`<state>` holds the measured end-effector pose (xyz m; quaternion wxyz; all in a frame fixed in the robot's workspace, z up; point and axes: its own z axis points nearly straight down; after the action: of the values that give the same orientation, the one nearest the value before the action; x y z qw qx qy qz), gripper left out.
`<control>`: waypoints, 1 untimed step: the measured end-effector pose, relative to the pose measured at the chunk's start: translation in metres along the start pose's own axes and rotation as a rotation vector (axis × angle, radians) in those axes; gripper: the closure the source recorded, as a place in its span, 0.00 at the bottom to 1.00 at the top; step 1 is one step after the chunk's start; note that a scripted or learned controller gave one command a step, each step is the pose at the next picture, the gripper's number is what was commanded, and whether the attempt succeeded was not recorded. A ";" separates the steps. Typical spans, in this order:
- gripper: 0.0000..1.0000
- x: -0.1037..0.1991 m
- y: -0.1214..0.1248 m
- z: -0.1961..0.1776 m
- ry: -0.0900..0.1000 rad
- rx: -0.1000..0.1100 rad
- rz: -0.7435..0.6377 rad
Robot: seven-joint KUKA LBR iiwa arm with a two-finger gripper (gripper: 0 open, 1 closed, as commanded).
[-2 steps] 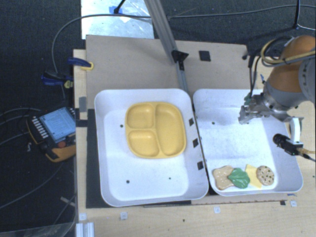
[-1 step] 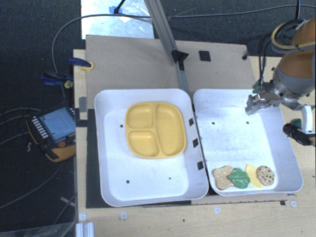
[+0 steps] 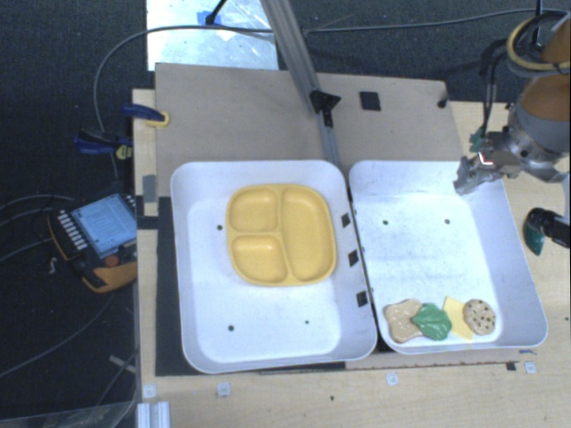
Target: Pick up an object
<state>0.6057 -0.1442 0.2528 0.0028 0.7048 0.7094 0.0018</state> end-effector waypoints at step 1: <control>1.00 0.054 -0.006 -0.007 0.003 0.005 -0.004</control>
<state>0.5988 -0.0898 0.2597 0.0001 0.7035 0.7107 0.0014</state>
